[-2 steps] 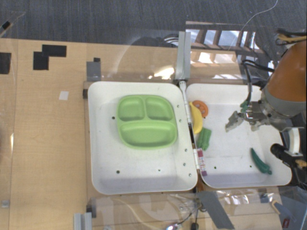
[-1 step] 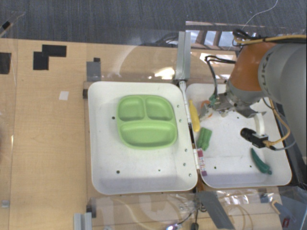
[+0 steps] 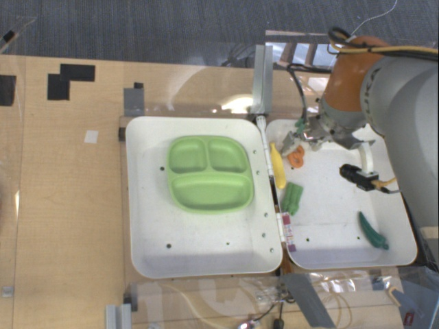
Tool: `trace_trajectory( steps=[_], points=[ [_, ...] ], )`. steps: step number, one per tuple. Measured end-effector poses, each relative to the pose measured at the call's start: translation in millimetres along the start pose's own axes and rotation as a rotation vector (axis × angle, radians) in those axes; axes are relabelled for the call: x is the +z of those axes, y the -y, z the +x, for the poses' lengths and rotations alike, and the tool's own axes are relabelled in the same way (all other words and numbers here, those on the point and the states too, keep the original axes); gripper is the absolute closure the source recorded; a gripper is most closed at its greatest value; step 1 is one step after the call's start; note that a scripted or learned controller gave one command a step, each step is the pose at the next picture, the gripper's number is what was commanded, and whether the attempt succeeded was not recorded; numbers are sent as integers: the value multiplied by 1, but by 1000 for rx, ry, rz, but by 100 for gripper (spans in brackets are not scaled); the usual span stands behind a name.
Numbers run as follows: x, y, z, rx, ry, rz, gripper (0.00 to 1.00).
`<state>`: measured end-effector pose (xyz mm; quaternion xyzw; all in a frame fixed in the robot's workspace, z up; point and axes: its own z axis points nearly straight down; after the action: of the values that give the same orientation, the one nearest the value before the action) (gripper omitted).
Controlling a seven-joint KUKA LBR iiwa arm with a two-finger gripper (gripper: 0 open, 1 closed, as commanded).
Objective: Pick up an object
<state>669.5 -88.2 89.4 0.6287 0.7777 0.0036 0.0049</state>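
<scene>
The arm [image 3: 405,101] reaches in from the right over the right bin [image 3: 343,252], with its orange band [image 3: 346,81] above the bin's far edge. The tool [image 3: 296,142] hangs low over the bin's far left corner. Whether it is wide or narrow cannot be told from this slant, and nothing can be seen held in it.

Just under and in front of the tool lies the orange piece [image 3: 296,159], on the bin floor; whether the two touch is unclear. The yellow piece [image 3: 277,166] lies beside it, along the bin's left wall. The green piece [image 3: 293,197] lies nearer the front, close to the same wall. The dark green piece [image 3: 373,230] lies well apart, toward the near right corner.

The left bin [image 3: 147,252] holds a green divided plate [image 3: 209,173], set flat near its middle. Both bins sit side by side on the pale wooden worktop [image 3: 62,184]
</scene>
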Motion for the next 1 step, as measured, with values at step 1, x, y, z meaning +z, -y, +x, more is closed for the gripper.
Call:
trace_trajectory(
  steps=[1],
  points=[
    [1, 1, -15, 178, 0, 2, 0]
  ],
)
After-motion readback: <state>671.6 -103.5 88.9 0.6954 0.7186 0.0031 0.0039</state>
